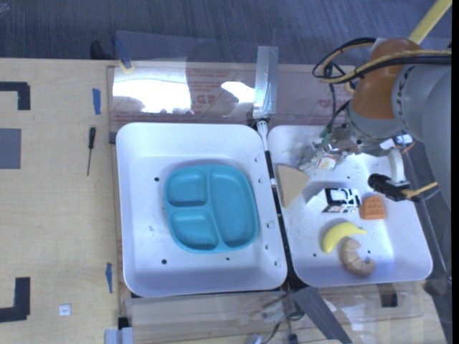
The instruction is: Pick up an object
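So the gripper (324, 151) sits at 12 o'clock in the right bin (409, 264), can't tell its grip. Banana (338, 235), croissant (356, 256) and waffle (373, 208) lie toward 5.

Bench (50, 213): pale wood-grain top with black corner markings and blue tape tabs. Directly on it: left white bin (136, 256) and right white bin (409, 260), side by side, touching; a screwdriver (90, 147) left of the bins.
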`<state>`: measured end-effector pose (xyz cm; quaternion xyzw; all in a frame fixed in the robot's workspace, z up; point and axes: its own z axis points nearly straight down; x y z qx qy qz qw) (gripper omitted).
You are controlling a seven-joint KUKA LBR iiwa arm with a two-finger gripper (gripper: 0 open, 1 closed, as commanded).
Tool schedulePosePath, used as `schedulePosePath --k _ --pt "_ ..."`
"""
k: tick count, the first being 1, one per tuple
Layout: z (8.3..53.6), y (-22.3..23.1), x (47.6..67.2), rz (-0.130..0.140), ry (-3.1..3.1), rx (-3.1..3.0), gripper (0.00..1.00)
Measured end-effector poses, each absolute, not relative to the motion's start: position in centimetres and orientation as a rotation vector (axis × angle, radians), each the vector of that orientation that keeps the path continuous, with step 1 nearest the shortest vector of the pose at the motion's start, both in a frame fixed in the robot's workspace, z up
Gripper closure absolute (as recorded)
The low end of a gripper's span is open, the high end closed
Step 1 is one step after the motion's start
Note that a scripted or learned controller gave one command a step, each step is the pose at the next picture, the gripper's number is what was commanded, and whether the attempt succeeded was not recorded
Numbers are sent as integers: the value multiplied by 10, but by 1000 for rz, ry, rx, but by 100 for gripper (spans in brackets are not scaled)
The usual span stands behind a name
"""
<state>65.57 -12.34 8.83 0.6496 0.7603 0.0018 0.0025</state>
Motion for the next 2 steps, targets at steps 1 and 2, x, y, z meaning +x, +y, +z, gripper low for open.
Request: schedulePosePath --k 1,2 --pt "100 -123 657 8 2385 2035 100" --pt "190 -44 670 13 2309 2124 100"
